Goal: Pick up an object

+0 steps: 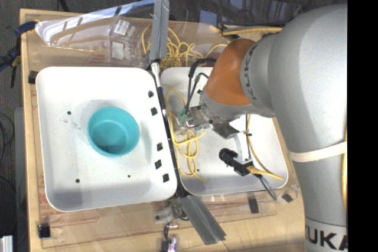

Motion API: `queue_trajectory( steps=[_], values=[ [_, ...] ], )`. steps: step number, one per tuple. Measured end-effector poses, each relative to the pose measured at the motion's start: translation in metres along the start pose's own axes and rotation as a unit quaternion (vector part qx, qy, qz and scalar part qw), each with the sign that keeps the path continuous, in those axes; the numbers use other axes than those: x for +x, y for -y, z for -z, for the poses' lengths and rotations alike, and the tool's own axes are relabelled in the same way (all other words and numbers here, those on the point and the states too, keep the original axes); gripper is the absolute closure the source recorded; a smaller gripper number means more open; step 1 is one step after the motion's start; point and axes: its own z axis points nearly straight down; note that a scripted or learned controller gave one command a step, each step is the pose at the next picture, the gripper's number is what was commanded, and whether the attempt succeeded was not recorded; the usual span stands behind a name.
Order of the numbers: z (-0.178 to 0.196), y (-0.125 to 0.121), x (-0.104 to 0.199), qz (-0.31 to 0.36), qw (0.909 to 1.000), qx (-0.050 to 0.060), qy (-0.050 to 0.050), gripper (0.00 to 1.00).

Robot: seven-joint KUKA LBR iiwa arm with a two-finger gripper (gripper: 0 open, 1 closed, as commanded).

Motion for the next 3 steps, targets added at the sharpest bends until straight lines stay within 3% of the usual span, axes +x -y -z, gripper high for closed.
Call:
queue_trajectory(
  steps=[1, 2, 3],
  values=[
    [0.010, 0.000, 0.000, 0.002, 1.0000, 0.001, 0.000, 1.00],
    [0.102, -0.027, 0.037, -0.046, 0.9990, -0.001, 0.000, 1.00],
    [0.101, -0.027, 0.037, -0.046, 0.9990, -0.001, 0.000, 0.00]
  ],
)
